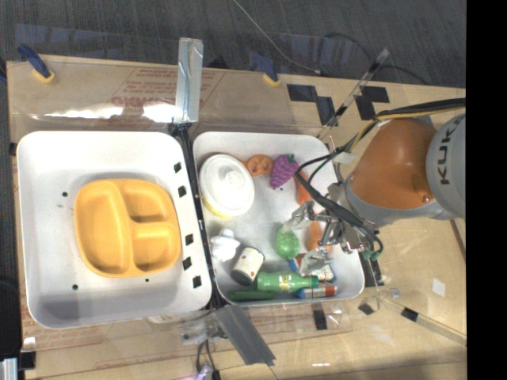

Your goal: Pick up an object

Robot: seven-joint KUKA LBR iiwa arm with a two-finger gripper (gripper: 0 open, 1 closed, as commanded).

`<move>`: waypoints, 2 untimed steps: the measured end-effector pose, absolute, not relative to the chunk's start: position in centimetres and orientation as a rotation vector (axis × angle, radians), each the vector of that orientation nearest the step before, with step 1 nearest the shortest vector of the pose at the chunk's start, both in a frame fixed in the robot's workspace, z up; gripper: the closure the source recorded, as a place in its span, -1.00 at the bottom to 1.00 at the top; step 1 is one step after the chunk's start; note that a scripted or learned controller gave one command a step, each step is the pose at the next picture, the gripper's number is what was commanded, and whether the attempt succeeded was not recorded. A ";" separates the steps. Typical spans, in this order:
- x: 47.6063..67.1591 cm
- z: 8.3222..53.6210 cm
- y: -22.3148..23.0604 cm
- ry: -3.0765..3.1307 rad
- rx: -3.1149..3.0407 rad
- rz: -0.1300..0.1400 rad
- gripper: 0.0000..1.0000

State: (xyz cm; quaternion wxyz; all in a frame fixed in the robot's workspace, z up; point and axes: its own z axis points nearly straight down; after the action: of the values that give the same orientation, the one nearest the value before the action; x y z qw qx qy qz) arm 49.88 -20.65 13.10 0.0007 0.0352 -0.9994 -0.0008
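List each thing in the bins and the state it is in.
yellow divided tray: flat in left bin
white lidded bowl: upright, lid on
green bottle: lying on its side
purple grapes: loose by the far wall
white cup: tipped over
gripper: down in right bin among the objects

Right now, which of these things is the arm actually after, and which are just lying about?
In play, right bin near the gripper: green toy, green bottle, orange carrot.

Lying about: yellow divided tray in left bin, white bowl, purple grapes, cookie, cup.
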 end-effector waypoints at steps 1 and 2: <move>53.7 9.6 -20.8 -3.113 0.438 0.000 -1.00; 53.8 10.4 -20.7 -3.110 0.448 -0.002 1.00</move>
State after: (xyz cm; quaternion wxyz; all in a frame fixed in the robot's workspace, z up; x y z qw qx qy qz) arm 53.76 -20.67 10.40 0.0000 0.1425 -0.9898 -0.0006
